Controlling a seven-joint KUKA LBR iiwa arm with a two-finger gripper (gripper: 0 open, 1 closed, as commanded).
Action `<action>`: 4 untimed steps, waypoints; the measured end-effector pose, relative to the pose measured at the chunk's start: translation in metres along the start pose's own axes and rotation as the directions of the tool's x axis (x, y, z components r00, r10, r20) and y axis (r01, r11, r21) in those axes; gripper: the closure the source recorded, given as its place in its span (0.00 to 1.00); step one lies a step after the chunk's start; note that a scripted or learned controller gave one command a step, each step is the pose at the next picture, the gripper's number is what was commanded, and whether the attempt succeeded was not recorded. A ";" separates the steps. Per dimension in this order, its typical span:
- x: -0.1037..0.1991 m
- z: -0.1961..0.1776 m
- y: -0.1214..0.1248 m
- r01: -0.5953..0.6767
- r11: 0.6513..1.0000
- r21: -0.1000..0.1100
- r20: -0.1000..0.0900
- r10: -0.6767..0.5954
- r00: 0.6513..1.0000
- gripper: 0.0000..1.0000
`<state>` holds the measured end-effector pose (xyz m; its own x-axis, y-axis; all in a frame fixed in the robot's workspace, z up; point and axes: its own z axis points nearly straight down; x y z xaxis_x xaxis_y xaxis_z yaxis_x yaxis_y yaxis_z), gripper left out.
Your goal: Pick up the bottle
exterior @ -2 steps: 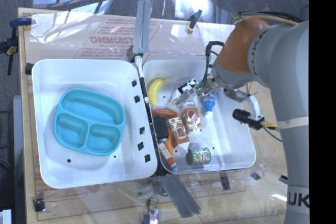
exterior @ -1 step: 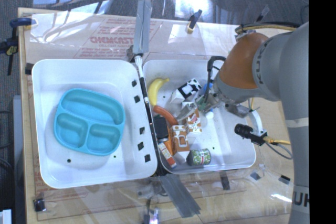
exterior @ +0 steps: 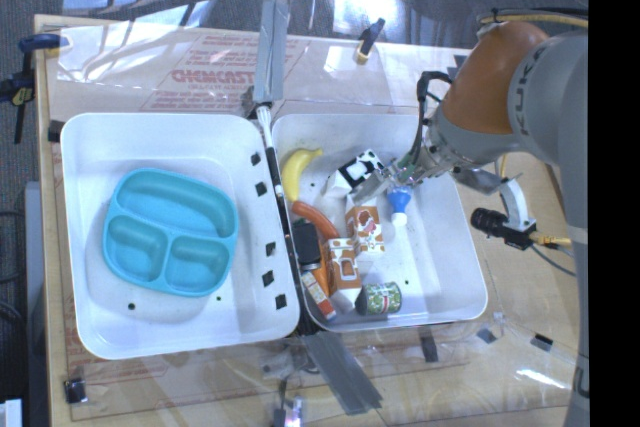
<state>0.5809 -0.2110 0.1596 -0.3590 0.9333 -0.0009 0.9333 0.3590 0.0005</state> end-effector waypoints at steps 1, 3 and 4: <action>-0.007 -0.044 0.019 -0.276 0.961 0.002 0.000 0.276 0.961 0.00; -0.004 0.021 0.016 -0.245 0.970 0.003 -0.003 0.245 0.970 0.00; -0.003 0.010 0.017 -0.240 0.971 0.004 -0.003 0.240 0.971 1.00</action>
<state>0.5981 -0.2076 0.1492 -0.1242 0.9923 0.0028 0.9923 0.1242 -0.0036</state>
